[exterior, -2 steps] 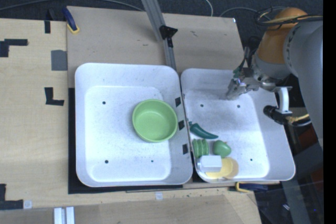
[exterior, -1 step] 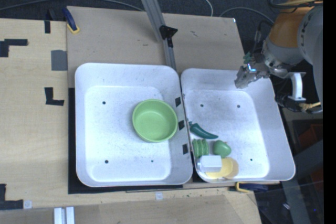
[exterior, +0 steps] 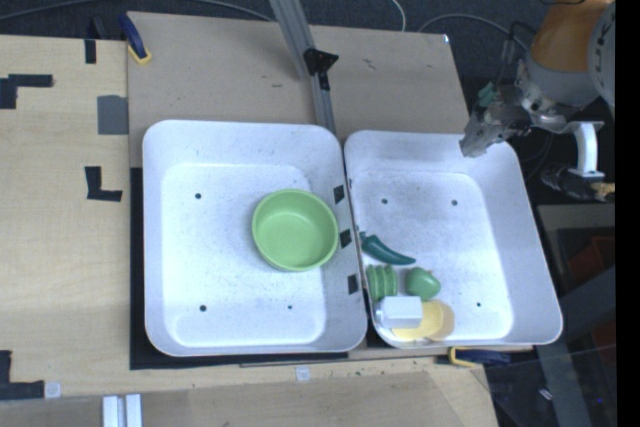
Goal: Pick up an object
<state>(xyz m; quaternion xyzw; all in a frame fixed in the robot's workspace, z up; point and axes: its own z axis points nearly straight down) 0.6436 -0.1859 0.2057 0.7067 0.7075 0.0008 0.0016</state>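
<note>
The jaws' state we cannot tell; the gripper [exterior: 478, 141] hangs over the right bin's [exterior: 500, 215] far right corner. We judge approach pending: small objects [exterior: 405, 290] cluster at its near left corner, requiring a diagonal traverse and descent.

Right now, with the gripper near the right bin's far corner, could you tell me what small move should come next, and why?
Probably swing the gripper down-left across the right bin toward the cluster in its near-left corner. The gripper hangs over the far rim, well apart from the green pieces and the white block, and holds nothing I can see.
</note>
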